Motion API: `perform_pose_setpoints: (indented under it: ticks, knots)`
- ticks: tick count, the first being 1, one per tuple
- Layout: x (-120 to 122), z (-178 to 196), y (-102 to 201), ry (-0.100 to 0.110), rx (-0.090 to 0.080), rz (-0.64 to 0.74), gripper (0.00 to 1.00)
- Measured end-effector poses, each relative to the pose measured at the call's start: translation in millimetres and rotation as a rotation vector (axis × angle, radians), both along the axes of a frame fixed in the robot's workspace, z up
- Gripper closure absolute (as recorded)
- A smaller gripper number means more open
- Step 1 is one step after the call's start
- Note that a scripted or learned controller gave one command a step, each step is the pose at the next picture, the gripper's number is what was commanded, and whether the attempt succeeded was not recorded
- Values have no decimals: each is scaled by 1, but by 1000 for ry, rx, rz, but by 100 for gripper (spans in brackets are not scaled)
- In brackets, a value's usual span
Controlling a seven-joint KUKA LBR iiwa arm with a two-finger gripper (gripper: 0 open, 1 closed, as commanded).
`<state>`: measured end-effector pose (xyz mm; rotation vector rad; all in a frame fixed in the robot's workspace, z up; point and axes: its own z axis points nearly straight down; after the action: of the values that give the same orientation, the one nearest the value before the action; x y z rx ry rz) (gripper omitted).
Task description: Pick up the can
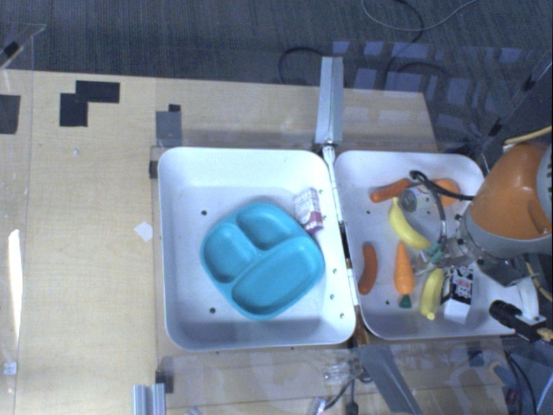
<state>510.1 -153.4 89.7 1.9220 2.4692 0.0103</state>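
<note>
1. You'll find the small crumpled silver-and-red can [308, 210] in the left white bin [186, 258], lying at the upper right edge of the blue divided plastic plate [263, 259].
2. The two-finger gripper [435, 253] hangs over the right white bin [367, 314], above plastic toy bananas and carrots; its grip you cannot tell.

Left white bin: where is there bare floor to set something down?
The left white bin is bare along its left side and back, around the blue divided plastic plate. The crumpled can crowds the plate's back right. The right white bin is cluttered with toy food.
</note>
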Motion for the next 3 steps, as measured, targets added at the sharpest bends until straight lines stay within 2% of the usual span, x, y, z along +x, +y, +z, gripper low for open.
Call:
perform_pose_setpoints:
  ticks: [1,2,3]
  knots:
    - [86,136,-19,8,1,-25,100]
    - [43,20,-10,12,4,-263,100]
    - [114,103,-10,8,4,-337,100]
